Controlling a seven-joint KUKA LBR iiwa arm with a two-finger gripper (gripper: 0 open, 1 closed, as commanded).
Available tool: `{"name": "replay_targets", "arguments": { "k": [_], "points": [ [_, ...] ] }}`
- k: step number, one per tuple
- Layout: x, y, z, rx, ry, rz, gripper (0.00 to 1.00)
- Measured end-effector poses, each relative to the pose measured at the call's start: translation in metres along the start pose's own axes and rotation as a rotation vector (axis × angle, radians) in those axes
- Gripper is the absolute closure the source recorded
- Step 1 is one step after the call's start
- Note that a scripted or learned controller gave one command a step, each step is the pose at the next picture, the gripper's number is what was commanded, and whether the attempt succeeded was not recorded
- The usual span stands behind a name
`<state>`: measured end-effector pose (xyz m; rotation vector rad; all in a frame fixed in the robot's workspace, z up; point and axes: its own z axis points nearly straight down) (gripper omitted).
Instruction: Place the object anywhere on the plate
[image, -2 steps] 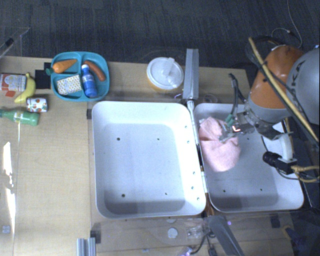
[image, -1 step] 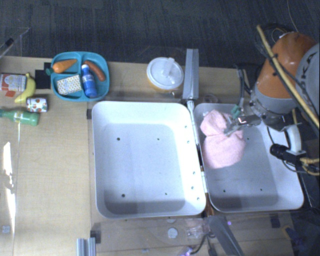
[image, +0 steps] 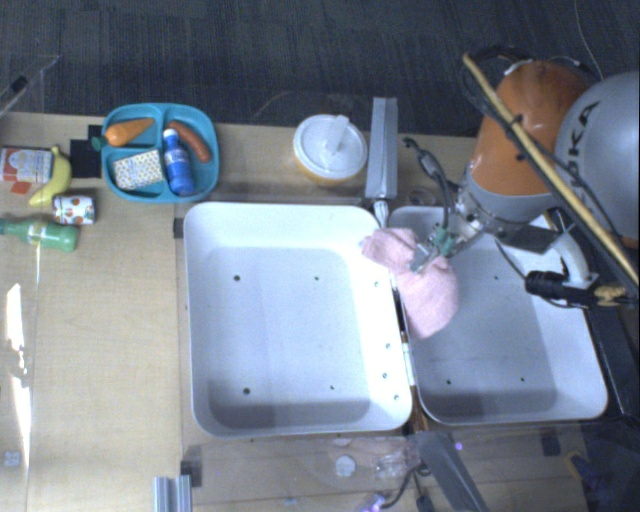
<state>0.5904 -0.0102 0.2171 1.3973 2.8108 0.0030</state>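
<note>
Pink cloth (image: 425, 285) is the soft object here, and it lies draped over the border where the two white bins meet. Most of it rests in the right bin (image: 520, 390), at that bin's near-left part, and its upper end reaches over the rim toward the left bin (image: 290, 320). Its long axis runs at a slant, from the lower right end up to the upper left end, which points to the far corner of the left bin.

Nearest to the camera, the front edge of the wooden worktop (image: 100, 400) carries some small clear bits of hardware. Farther on, the hand (image: 432, 250) is down at the upper part of the cloth, touching it; whether it pinches the fabric I cannot tell, because the tips are small and dark against the cloth. The grey arm with the orange band (image: 520, 130) comes in from the right.

At the far side stand a round white container with a lid (image: 330, 147) and a blue divided plate (image: 160, 150) with toy food. Small toys lie at the left edge. Behind the worktop is dark carpet.
</note>
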Motion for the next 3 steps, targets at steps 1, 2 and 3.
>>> {"name": "replay_targets", "arguments": {
  "k": [1, 2, 3],
  "points": [
    [0.034, 0.051, -0.009, -0.004, -0.003, -0.404, 1.0],
    [0.064, 0.094, -0.01, -0.005, -0.004, -0.805, 1.0],
    [0.064, 0.094, -0.01, -0.005, -0.004, -0.805, 0.0]
  ]
}}
